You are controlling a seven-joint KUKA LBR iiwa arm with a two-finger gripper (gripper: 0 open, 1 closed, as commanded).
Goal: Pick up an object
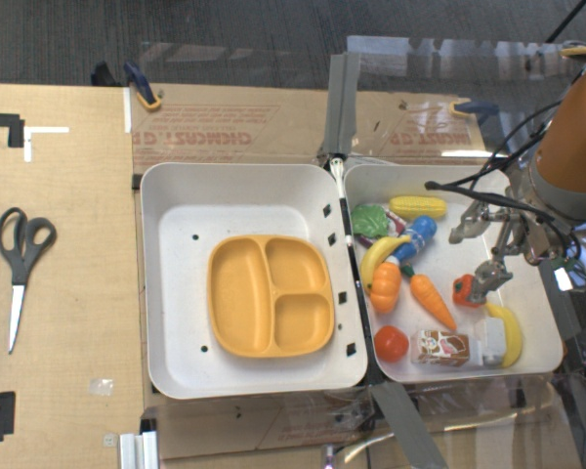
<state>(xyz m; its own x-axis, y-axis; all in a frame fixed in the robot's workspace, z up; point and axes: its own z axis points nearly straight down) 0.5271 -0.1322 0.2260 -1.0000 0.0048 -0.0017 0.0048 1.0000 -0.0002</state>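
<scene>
**Tool hovering over a crowded toy bin**

While the arm is reaching in from the right, its tool is hanging over the right bin, close above a small red-orange toy near the bin's right side. Whether the metal fingers are spread or pressed together I cannot tell; nothing is visibly sitting between them.

Crowding is looking like the main risk. The red-orange toy is lying just beside a yellow banana and near a carrot, so a descending finger could be landing on a neighbour and nudging the target away. Rounded plastic pieces may also be slipping out of a pinch. Dark cables are trailing around the wrist and could be snagging if the tool is dipping low near the bin wall.

Other candidates are lying further left: a corn cob, a green leafy toy, a second banana, a blue bottle, an orange fruit, a tomato and a small carton.

The arm is entering high, its orange band showing at the frame edge, the wrist angling down and leftward. The left bin is holding a yellow divided plate.
</scene>
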